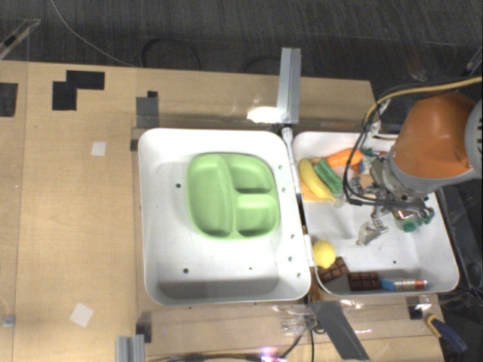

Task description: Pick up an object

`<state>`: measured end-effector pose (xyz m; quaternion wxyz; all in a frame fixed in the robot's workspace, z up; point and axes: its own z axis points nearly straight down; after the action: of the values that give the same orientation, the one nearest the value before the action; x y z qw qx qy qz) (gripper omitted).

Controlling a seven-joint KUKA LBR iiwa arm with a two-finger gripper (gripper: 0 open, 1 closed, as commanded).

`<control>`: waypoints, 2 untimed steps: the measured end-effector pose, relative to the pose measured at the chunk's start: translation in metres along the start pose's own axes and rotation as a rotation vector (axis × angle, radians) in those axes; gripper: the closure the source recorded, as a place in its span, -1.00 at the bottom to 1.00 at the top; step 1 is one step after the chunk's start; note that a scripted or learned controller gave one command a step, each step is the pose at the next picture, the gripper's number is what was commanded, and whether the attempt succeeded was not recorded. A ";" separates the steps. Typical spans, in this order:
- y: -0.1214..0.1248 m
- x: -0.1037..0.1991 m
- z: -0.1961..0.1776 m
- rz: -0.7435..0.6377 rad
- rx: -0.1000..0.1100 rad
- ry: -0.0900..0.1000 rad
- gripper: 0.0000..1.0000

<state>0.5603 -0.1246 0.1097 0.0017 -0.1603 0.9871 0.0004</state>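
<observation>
So the grey arm with the orange band (pixel 436 136) reaches in from the right and hangs over the right shallow white bin (pixel 445 266), with the 2-finger gripper (pixel 375 228) hovering above a bare patch of bin floor, roughly mid-bin. I honestly can't tell how the tool is set, the tip is too small and cluttered with cables, and nothing visibly sits in it. Candidates are all in that right bin: a yellow banana (pixel 313 181) at the far left corner with a green stick-shaped piece (pixel 327 175) lying on it and an orange carrot-like piece (pixel 344 157) just beyond, then a small round yellow lemon-like ball (pixel 323 253) against the near left wall, a brown chocolate-bar-looking block (pixel 353 279) beside it, and a thin marker-like pen with blue and red parts (pixel 404 283) along the near wall. The left bin just holds a light green plastic divided tray (pixel 230 194). My take: the far pile is stacked, so a grab there probably slips. I'd go for the ball or the brown block, but both hug the wall, so come straight down with one side clear of the rim, and centre over the object before closing.
</observation>
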 end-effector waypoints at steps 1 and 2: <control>-0.045 -0.087 0.002 -0.321 0.005 -0.009 -1.00; -0.061 -0.064 0.021 -0.266 0.005 -0.008 -1.00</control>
<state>0.6400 -0.1621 0.0886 0.0060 -0.2899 0.9571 -0.0020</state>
